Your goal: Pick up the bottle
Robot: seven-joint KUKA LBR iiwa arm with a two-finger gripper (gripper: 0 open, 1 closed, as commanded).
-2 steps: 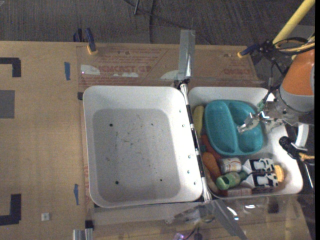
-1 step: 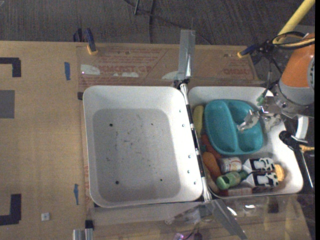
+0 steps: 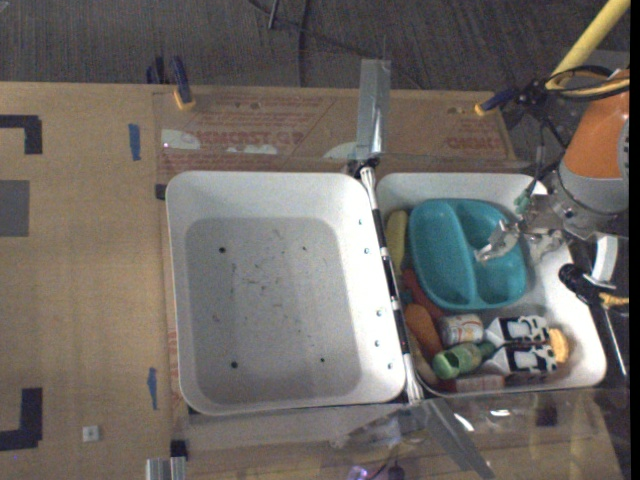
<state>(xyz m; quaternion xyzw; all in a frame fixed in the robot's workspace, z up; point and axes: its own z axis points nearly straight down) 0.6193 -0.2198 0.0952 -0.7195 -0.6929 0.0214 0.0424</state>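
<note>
Green plastic marks the bottle (image 3: 462, 358): it lies on its side near the front of the right bin (image 3: 590, 363), in a crowd of small items. In the camera view its long axis runs roughly left to right with a slight tilt, the wide green end toward the lower left and the narrower end rising a little toward the right, where it meets a black-and-white cow-patterned toy (image 3: 522, 343). A small can (image 3: 462, 328) sits just behind it, and an orange carrot-like toy (image 3: 421, 328) lies just to its left along the bin's divider side. The gripper (image 3: 500, 240) hangs over the teal divided dish (image 3: 465, 253), above the dish's right compartment, with the grey and orange arm (image 3: 598, 158) coming in from the right. I'd judge the fingers slightly parted and holding nothing, though they are small and shiny, so I can't be sure how wide they stand. From the gripper, the bottle lies toward the front edge of the bin and a little to the left, past the dish's rim. To my eye, the fingers would want to close across the bottle's short width, and the neighbours leave little room on either side.
</note>
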